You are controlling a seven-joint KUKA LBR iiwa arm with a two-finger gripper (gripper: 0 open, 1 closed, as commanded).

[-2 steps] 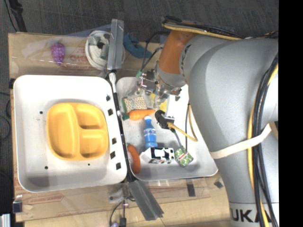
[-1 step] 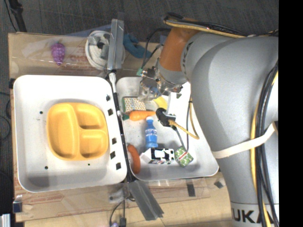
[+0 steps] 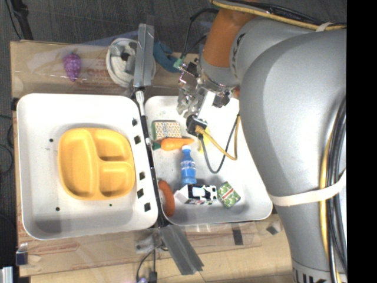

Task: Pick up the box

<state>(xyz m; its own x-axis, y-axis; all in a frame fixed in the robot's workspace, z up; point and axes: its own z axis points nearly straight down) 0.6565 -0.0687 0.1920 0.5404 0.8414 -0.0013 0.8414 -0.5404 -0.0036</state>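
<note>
Hovering over the right bin (image 3: 244, 181), the jaws hang near the checked box (image 3: 166, 128), which lies toward the divider, its long axis crosswise. Whether the jaws are apart cannot be told.

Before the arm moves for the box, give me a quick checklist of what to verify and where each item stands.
1. Which box is meant: cannot tell. The right bin holds a patterned box, a cow-print carton and a green carton.
2. Gripper over the right bin, near the patterned box: ok.
3. A box held: not ok; all three lie in the bin.
4. Patterned box free of neighbours: not ok; the carrot lies along its edge.
5. Cow-print carton free of neighbours: not ok; the green carton touches it, and the blue bottle is close.
</note>
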